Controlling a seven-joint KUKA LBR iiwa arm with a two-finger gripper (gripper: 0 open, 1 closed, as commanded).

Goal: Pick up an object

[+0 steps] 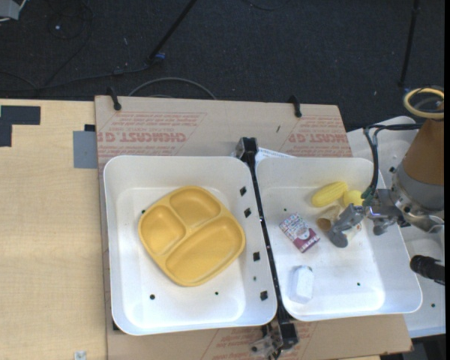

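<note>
Hovering low over the right bin, gripper pointing left, finger state impossible to tell. Lying just left of the fingertips: a small red-and-white packet. Sitting close above: a yellow toy.

In the right bin, the carton, yellow toy and white block leave bare floor between.
</note>
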